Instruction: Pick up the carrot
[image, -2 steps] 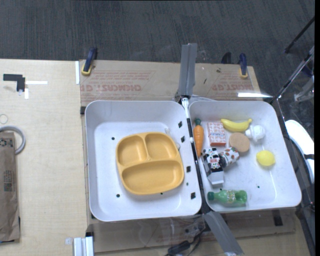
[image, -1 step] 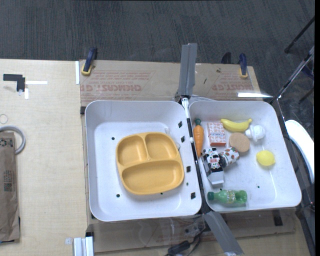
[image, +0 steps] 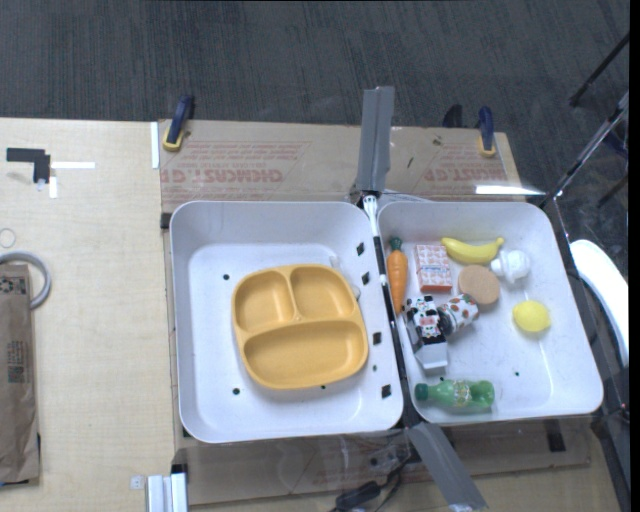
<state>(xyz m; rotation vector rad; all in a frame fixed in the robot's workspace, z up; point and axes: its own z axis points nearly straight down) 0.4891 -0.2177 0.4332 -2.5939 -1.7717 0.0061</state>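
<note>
One carrot (image: 397, 276) is lying at nine o'clock in the right bin (image: 560, 395), hugging its wall; risking a blocked, slipping grasp; jaws' state: cannot tell.

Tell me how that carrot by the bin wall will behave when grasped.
The carrot looks like a smooth, stiff toy, probably light. Its tapered round body may slip or roll. It lies against the right bin's left wall, so clearance on that side looks tight.

two bins side by side: left bin (image: 190, 300) holds a divided tray (image: 297, 327). in the right bin (image: 560, 330), carrot (image: 397, 273) lies along the left wall, box (image: 432, 267) just right of it, banana (image: 472, 248) beyond. bottle (image: 457, 394) lies at the near edge.
</note>
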